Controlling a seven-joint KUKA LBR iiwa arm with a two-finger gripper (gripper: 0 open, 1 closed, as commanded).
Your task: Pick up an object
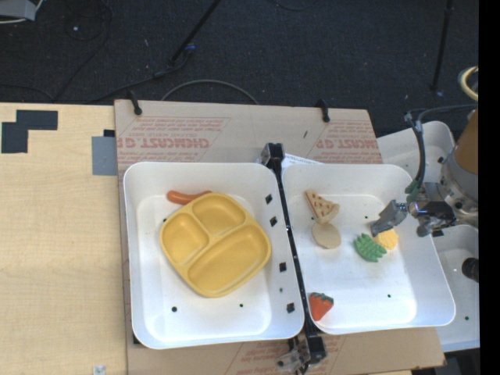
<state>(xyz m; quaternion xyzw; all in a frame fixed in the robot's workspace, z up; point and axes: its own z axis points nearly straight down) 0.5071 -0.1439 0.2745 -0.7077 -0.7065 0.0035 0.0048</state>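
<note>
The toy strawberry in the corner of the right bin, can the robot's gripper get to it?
Probably yes. The red toy strawberry lies alone near the right white bin's front-left corner, nothing over it; the gripper hangs nearby.

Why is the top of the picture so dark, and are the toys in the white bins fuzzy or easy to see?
In the camera view, the floor behind the bench is dark and dim; the two white bins are brightly lit without harsh glare; the yellow plate, pizza slice and strawberry look clear with soft shadows; the gripper looks slightly soft.
</note>
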